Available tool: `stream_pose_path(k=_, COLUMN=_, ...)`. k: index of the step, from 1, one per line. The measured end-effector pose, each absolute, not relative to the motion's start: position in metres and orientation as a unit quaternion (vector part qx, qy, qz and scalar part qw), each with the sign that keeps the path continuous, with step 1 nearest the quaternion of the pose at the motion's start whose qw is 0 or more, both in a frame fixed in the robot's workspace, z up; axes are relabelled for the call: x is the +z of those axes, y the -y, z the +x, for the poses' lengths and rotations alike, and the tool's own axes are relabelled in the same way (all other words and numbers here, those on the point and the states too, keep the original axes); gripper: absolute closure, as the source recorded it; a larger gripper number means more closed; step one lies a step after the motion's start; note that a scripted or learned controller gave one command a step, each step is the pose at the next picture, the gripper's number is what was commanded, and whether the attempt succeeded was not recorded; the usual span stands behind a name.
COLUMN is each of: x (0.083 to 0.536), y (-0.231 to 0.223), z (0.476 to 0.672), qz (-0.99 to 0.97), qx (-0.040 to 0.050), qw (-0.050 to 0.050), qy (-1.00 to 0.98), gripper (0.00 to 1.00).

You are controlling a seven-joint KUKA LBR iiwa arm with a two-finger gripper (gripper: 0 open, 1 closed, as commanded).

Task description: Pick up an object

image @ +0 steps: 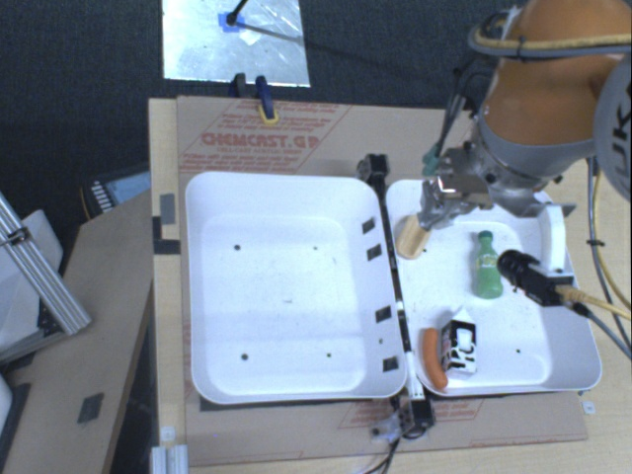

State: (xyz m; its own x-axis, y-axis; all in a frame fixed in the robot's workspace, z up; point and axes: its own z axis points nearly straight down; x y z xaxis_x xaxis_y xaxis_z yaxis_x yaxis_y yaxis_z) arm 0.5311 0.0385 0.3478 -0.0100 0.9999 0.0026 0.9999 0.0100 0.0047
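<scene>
Lying in the right bin [568, 363] are a green bottle [486, 265], a tan wooden piece [409, 237] at the far left corner, an orange sausage-like item [433, 357] and a black-and-white box [461, 347] near the front. The left bin [212, 294] sits beside it on a cardboard sheet [296, 131] over the bench. From the right, the arm [553, 77] hangs over the right bin's far side, wrist down. Its gripper [434, 210] hovers just above the wooden piece; whether its fingers are apart or together cannot be told.

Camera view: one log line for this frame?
gripper over right bin, upper left | tan object just below it, grasp unconfirmed | green bottle, orange sausage, black-white box lying in bin
</scene>
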Motion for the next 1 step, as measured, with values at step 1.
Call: stream_pose_path(k=1, x=0.3607, y=-0.0957, z=0.5419, qz=0.704, qx=0.0024, qw=0.001, qy=-0.711, gripper=1.0)
